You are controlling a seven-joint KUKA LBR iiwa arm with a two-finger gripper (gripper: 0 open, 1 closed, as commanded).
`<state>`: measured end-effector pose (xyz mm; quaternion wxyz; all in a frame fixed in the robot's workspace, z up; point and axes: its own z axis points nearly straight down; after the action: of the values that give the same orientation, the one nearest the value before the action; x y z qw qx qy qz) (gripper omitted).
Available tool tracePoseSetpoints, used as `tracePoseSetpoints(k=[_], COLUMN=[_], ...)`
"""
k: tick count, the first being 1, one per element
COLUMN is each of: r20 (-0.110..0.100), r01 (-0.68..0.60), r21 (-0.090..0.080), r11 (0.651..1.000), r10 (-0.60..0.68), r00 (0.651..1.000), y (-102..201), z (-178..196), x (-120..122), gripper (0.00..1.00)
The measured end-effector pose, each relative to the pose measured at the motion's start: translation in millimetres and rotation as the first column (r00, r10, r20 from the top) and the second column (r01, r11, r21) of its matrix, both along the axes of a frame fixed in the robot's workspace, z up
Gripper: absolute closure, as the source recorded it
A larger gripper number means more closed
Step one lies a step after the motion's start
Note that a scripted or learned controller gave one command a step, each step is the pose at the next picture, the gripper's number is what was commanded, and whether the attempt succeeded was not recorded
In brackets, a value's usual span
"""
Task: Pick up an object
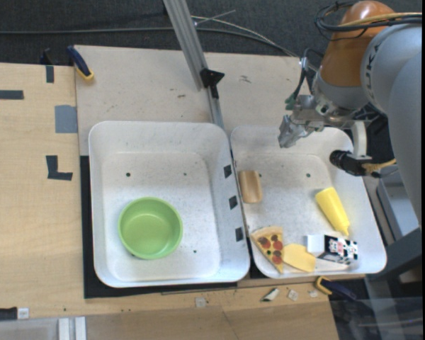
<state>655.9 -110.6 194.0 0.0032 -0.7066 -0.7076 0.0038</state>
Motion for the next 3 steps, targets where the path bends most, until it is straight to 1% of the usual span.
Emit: tracePoseSetpoints(k=[1,2,3], r20=[-0.002,0.009,0.006], r01=[0.000,0.000,0.000], r21=[0.001,0.000,0.001], r11=[1.000,1.000,1.000], r10=[0.000,0.000,0.000], r00=[1.000,1.000,1.000], y=[5,6,7], z=[-68,-106,-97], x=[-5,-5,-6], gripper=[0.00,0.00,1.00])
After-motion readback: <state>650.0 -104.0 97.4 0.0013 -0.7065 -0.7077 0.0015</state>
